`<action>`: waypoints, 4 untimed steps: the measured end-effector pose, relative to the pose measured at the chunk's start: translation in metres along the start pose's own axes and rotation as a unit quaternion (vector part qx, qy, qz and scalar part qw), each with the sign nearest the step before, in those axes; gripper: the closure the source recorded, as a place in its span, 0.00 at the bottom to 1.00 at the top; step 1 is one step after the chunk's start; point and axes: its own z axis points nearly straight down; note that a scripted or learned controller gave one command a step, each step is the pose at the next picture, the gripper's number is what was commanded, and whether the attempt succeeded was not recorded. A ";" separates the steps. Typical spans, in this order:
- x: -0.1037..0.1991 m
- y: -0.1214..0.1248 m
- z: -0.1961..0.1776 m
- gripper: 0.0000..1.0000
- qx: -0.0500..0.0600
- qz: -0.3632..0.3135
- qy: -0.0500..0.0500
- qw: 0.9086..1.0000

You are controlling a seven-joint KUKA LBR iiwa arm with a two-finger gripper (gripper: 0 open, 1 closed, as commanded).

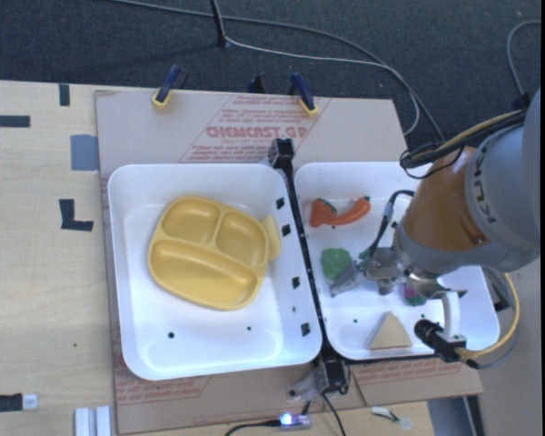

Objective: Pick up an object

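**Arm low over the right bin, among the small items**

The grey arm with its orange band (pixel 440 203) reaches in from the right and bends down over the right bin (pixel 345 173). Its hand (pixel 368 272) sits low in the middle of that bin, just beside a green object (pixel 335 262), which lies at the hand's left. Whether the hand is spread or pressed together cannot be told, as the wrist covers much of it, and nothing can be seen pinched in it.

An orange carrot-shaped object (pixel 338 212) lies near the bin's far wall, apart from the hand. A tan wedge (pixel 389 333) rests near the bin's near edge, below the wrist. A small pink item (pixel 409 292) peeks out just beside the wrist, partly hidden.

The left bin (pixel 132 280) holds a yellow divided tray (pixel 209 251), lying tilted toward the wall between the bins. Both bins rest on a cardboard sheet (pixel 245 125) on the table (pixel 36 280), held at its far edge by two blue-and-yellow clamps (pixel 167 87).
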 end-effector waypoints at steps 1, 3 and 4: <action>0.000 0.001 -0.012 1.00 -0.002 0.000 0.000 1.000; -0.007 0.006 -0.132 1.00 -0.005 0.000 -0.001 1.000; -0.002 0.000 -0.178 1.00 -0.005 -0.001 0.000 1.000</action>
